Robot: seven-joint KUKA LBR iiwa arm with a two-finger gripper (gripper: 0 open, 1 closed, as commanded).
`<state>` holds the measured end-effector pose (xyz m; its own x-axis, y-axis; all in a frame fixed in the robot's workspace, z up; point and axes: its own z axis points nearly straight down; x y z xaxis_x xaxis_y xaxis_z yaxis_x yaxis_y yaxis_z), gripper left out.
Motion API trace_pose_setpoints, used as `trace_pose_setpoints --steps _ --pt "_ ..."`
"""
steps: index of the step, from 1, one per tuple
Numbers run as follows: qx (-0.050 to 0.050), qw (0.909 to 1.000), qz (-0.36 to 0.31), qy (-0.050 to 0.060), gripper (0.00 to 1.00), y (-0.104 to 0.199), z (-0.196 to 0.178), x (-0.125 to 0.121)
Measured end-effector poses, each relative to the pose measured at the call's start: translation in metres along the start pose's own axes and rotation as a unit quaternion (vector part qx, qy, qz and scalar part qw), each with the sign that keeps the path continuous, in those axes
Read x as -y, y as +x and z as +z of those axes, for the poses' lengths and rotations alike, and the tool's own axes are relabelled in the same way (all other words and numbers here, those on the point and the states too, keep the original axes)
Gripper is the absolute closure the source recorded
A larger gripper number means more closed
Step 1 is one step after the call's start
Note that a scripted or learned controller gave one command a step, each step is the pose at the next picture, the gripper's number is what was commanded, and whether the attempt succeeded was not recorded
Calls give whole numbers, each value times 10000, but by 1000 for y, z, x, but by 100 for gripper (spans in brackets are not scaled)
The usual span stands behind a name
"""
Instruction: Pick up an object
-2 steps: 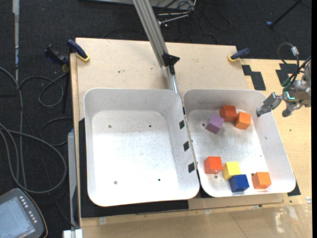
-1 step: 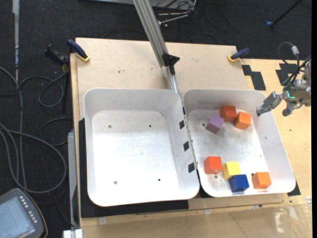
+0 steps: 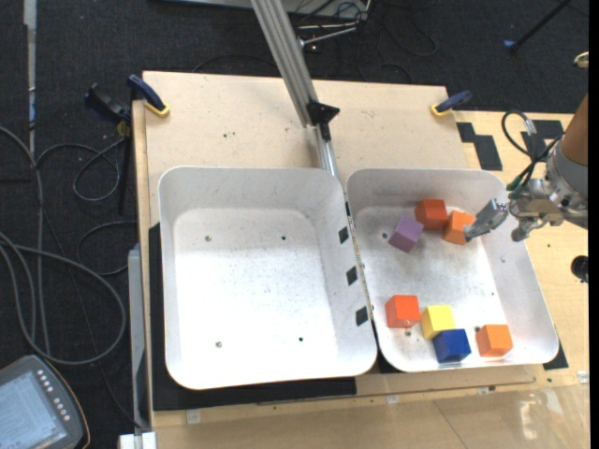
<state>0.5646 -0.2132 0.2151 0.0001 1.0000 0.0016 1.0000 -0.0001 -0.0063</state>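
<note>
At the right bin's upper right rim, the claw point(image 3: 489, 220) reaches in from the right, its tips low and pointing at an orange block point(image 3: 458, 225) that sits just beside or touching them. Whether its fingers are apart or together cannot be told at this size, and no block is seen between them. Next to that block lie a second orange block point(image 3: 431, 212) and a purple block point(image 3: 406, 234), the three forming a loose group near the back wall of the right bin point(image 3: 524, 279). Well apart, along the near wall, rest a red-orange block point(image 3: 402, 310), a yellow block point(image 3: 436, 321), a blue block point(image 3: 452, 344) and another orange block point(image 3: 493, 340). Judged from the slanted approach, the nearest orange block is the likely target. The left bin point(image 3: 187, 279) sits alongside on the desk point(image 3: 243, 129).
</note>
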Motion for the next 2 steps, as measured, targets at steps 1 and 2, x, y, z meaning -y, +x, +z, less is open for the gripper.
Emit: trace_pose_setpoints --steps 1,2 --pt "3 10000 7 -5 0 -9 58 -1" --pt "0 10000 5 -2 0 -9 118 8"
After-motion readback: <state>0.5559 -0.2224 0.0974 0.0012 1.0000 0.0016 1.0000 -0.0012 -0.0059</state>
